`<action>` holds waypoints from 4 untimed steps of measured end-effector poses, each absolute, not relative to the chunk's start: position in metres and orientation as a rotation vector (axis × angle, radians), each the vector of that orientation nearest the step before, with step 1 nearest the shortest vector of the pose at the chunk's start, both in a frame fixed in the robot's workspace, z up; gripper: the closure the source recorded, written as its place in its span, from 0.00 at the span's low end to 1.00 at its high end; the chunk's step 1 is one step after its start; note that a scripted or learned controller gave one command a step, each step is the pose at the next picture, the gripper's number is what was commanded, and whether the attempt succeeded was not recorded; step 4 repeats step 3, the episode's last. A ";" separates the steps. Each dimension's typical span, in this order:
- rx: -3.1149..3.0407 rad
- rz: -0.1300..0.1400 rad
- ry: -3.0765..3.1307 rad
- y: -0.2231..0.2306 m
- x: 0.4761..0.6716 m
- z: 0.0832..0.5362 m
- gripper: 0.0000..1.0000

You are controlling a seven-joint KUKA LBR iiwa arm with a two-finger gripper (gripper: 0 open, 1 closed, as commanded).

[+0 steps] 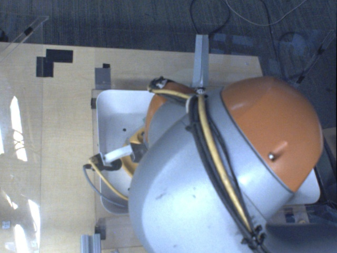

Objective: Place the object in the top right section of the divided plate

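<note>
Looming across the lower right of the frame, the grey arm (210, 194) hides most of the white bin (113, 115) at centre left. Whether its tool is apart or together cannot be told, and neither the object nor the divided plate can be made out.

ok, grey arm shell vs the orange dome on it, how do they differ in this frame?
The grey arm shell is matte and lightly scuffed, and the black and yellow cable bundle runs down along it. The orange dome is glossier, with a bright highlight, no cables across it and one small stud near its lower edge. The grey shell sits lower left over the white bin; the dome sits upper right. Both are smooth and rounded.
</note>
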State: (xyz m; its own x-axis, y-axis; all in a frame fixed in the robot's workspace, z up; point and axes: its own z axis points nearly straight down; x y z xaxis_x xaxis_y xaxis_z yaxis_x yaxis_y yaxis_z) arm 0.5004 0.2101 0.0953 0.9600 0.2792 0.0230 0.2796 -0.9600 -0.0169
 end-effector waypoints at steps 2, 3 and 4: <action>-3.122 -0.037 -0.306 0.232 0.495 0.094 0.00; -3.124 -0.007 -0.315 0.225 0.508 0.176 0.00; -3.124 -0.007 -0.315 0.225 0.508 0.176 0.00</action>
